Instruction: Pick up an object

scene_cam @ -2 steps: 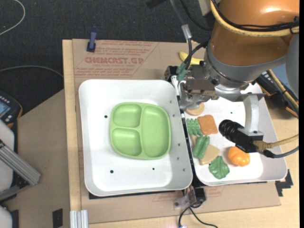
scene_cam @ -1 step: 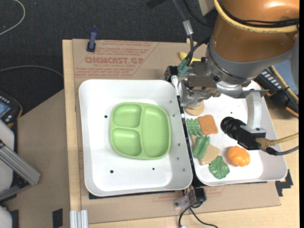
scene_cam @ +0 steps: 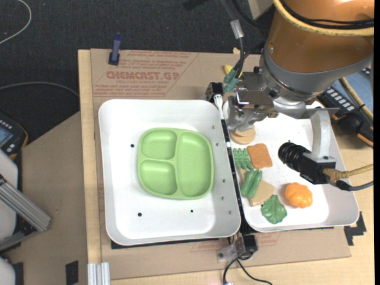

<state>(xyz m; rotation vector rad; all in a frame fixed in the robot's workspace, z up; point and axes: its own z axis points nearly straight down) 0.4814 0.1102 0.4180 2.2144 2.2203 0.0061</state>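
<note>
**A:** Which step of the pick are we at?

**B:** We judge it to be the approach. Our gripper (scene_cam: 240, 122) hangs low at the far left corner of the right bin (scene_cam: 338, 209), directly above a round tan disc (scene_cam: 242, 137). We cannot tell whether the gripper is open or closed, or whether it touches the disc. We see nothing held.

**A:** What does the next move call for?

**B:** Probably a short, straight descent and a close on the disc. We should keep off the bin's left wall, which runs just beside it.

**A:** What else is around?

**B:** Along the right bin's left edge, going toward its near edge, lie a brown square (scene_cam: 259, 155), a ribbed green piece (scene_cam: 240, 158), green pods (scene_cam: 250, 181), a tan wedge (scene_cam: 262, 192) and a green leaf (scene_cam: 274, 209). An orange pepper (scene_cam: 297, 195) sits toward the near right corner. The brown square is near the disc and could get nudged. The left bin (scene_cam: 119, 159) carries a green divided plate (scene_cam: 176, 162) in its middle.
</note>
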